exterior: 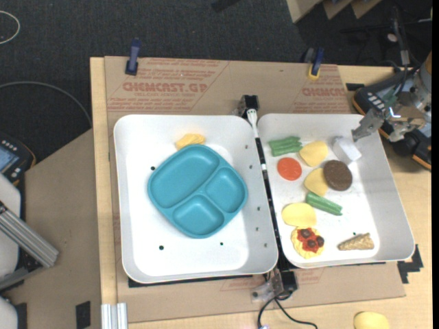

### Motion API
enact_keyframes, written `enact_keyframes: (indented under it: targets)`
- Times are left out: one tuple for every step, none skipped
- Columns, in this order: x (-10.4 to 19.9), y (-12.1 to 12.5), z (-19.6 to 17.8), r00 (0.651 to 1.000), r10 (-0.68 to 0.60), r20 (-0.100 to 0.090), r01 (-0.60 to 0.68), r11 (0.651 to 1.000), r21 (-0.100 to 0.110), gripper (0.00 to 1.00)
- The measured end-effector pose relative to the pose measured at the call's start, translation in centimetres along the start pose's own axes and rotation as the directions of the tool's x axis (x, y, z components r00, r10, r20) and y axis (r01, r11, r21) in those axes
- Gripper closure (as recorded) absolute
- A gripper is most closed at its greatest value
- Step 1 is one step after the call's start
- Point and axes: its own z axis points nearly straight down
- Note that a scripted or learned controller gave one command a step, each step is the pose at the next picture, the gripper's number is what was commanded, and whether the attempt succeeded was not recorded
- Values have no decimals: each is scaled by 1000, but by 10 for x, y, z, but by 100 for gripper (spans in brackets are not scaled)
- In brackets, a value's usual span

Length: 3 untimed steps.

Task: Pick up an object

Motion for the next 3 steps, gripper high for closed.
enact_keyframes:
  targets:
    - [17, -65, -78, 1000, 1, 1, -1, 1000, -5, 0]
    - [67, -116, -78, 1000, -3, -4, 3, 1000, 5, 0]
    - [74, -124, -144, 1000, -2, 2, 2, 1000, -8, 0]
